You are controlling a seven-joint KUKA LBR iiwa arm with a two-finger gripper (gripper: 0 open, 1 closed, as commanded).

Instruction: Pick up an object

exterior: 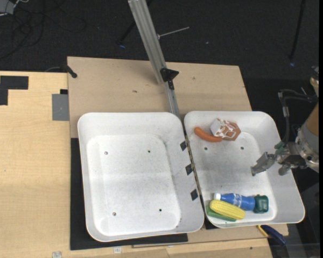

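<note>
In the camera view the pincer (272, 164) is hanging open and empty over the right bin (277, 130), so the approach is underway, needing a descent toward the corn cob (227, 210) or blue bottle (242, 201) nearby.

Pale wooden worktop (21, 160) on the left, marked by black patches (8, 87) and a grey square (59, 106) near its upper edge. Tan board (118, 87) further right, under two white bins side by side: left bin (132, 176), right bin (280, 144), joined by black clips (188, 169) along the shared edge. Slanted metal rail (148, 36) rising from the board's rear. Dark floor behind, with cables (11, 1) at upper left.
</note>
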